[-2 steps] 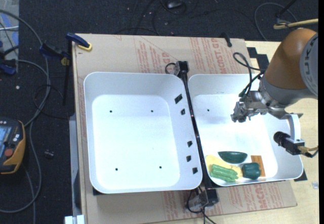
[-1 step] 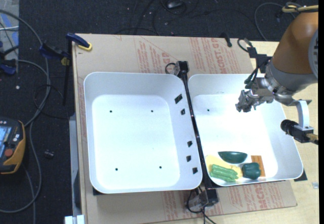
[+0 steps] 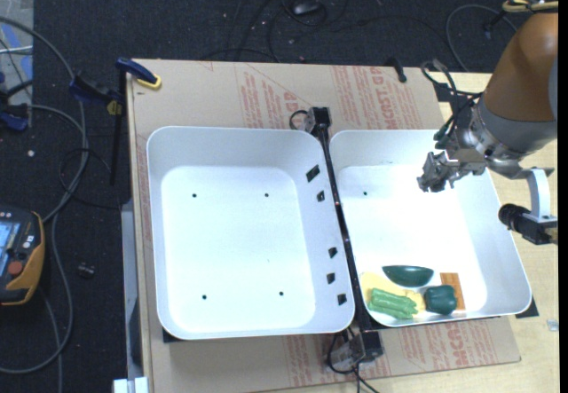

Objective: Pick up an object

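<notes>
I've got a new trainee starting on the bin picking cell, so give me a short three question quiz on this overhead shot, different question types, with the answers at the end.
1. True or false: the green objects lie in the left bin.
2. Multiple choice: where in its bin is the cluster of objects? A) far edge B) near edge C) centre
3. Fill in the blank: the end effector hangs over the ____ bin, apart from the objects.

Key
1. False. They lie in the right bin, with a dark green bowl-shaped piece and an orange item.
2. B, the near edge, at the bottom of the view.
3. Right.
</notes>
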`<state>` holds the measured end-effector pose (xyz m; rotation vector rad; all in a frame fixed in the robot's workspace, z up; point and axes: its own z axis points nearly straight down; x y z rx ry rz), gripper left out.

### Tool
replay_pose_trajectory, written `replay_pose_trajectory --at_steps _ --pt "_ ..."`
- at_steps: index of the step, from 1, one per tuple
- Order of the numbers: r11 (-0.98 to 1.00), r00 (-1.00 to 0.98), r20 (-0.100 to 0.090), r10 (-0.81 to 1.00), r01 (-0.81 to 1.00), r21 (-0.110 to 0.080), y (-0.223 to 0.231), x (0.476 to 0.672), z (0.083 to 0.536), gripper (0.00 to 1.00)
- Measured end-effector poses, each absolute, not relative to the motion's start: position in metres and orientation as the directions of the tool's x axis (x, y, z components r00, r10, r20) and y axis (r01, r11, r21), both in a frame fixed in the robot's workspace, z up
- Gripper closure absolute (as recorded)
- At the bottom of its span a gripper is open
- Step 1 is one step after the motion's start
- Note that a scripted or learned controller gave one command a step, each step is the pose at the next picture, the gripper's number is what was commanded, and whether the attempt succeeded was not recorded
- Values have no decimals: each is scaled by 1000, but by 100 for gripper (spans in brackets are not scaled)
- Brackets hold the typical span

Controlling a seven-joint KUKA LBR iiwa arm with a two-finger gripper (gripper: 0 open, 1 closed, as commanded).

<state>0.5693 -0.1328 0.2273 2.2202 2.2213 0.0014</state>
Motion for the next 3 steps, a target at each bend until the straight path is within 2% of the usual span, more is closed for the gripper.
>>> replay_pose_trajectory --at_steps 2,3 --pt "5 -5 1 1000 1000 -1 -14 564 221 100" --pt "5 -5 1 1000 1000 0 41 561 233 100"
